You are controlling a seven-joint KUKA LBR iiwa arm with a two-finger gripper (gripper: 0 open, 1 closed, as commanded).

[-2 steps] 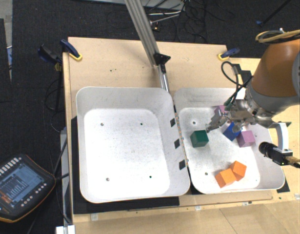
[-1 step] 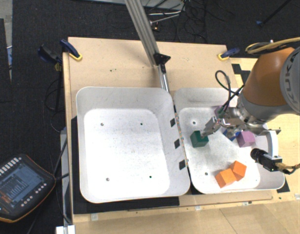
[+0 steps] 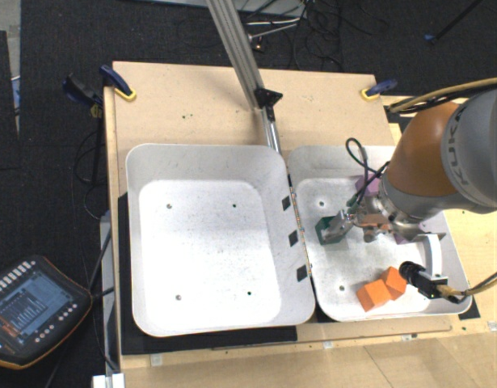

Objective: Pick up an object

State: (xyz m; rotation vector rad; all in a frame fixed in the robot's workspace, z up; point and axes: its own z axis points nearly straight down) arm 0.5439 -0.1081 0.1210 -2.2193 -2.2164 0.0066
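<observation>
Because the grey arm [image 3: 442,160] reaches in from the right, its wrist hangs low over the right bin [image 3: 329,297], the nearer of two shallow white bins set side by side on a wooden bench [image 3: 200,103]. The gripper [image 3: 345,226] sits down near the bin floor, pressed close against a small dark green object [image 3: 324,228] by the bin's left side. This looks like an attempt to pick up that piece. Whether the gripper is open or closed on it cannot be told, since the wrist hides the contact. An orange block [image 3: 380,289] lies apart from the gripper, toward the right bin's front edge, untouched. A purple patch [image 3: 363,187] shows beside the wrist, too hidden to identify. The left bin [image 3: 208,241] shows a bare white floor with a few dark specks.
</observation>
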